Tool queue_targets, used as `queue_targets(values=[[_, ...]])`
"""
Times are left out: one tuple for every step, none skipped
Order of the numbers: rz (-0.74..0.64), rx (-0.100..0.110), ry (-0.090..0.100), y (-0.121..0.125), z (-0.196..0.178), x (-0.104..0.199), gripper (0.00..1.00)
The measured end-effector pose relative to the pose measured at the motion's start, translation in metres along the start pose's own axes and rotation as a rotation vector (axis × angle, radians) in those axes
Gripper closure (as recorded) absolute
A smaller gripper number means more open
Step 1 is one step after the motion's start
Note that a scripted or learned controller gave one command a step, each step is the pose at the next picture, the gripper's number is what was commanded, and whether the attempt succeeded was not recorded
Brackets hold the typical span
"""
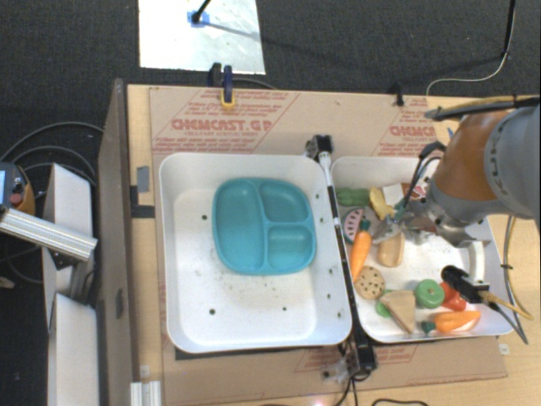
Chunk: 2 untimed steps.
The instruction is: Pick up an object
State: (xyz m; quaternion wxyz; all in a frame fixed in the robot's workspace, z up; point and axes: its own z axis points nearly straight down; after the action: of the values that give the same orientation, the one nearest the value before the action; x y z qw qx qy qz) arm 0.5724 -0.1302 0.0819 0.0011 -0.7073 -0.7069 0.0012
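Up closest: grey arm (pixel 516 167), orange band above the wrist, in from the right and bent over the right bin (pixel 499 335). Gripper (pixel 396 225) down low in that bin's back left part, just above a pale, bread-coloured toy piece (pixel 390 250) and close beside a yellow piece (pixel 378 203). Open or shut? Cannot tell from this angle, nor whether anything is gripped. Toy food all over the right bin: orange carrot (pixel 361 252) slanted along the left wall, right beside the pale piece; chocolate-chip cookie (pixel 368 283) just in front of the carrot's tip; green pod-like piece (pixel 352 197) in the back left corner; small watermelon-like slice (pixel 355 224) between that and the carrot. Along the front wall: tan wedge (pixel 401 311), round green piece (pixel 428 293) just behind it, red piece (pixel 450 297) and orange piece (pixel 456 320) crowded together further right. Over in the left bin (pixel 182 252): one teal divided plate (pixel 262 227), lying flat, roughly centred, three compartments. Both bins side by side, walls meeting, on a cardboard sheet (pixel 254 117) with red print spread over the tabletop (pixel 118 252). Blue and yellow clamp (pixel 226 83) at the sheet's back edge.
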Motion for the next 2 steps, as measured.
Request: queue_targets(values=[[-0.003,-0.007,-0.003,-0.019,-0.003,0.024,0.00],[-0.004,-0.007,-0.001,-0.018,-0.013,0.024,1.00]])
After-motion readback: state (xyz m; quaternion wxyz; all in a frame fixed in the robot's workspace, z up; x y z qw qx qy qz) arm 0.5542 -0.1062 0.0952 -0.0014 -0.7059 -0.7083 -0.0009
